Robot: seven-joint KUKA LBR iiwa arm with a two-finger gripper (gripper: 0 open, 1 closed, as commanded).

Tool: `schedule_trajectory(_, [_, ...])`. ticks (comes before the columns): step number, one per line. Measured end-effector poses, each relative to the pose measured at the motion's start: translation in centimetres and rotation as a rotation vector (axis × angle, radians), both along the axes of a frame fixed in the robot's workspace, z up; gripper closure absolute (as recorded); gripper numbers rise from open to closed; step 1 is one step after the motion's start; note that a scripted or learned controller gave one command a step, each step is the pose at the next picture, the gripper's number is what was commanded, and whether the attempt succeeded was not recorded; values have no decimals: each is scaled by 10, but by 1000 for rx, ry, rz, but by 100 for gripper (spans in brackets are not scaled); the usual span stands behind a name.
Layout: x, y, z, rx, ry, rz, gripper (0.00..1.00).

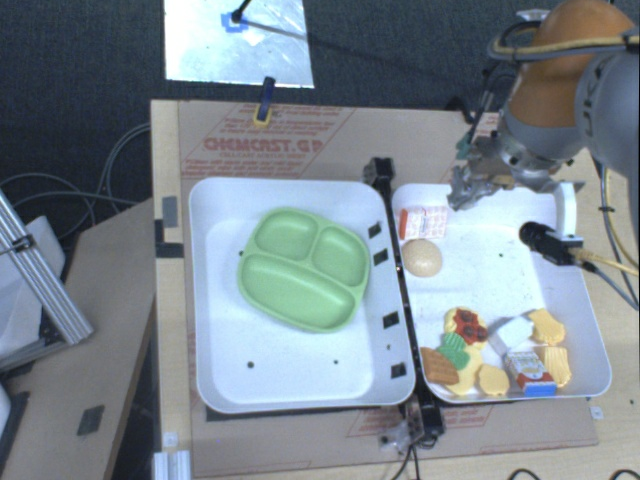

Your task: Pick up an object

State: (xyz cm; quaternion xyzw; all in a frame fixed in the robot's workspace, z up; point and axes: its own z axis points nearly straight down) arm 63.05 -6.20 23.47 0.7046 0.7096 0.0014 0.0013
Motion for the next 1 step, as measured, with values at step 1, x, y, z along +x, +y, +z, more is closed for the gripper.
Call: schedule_trajectory(1, [-7,7,-12,0,3,-1,100])
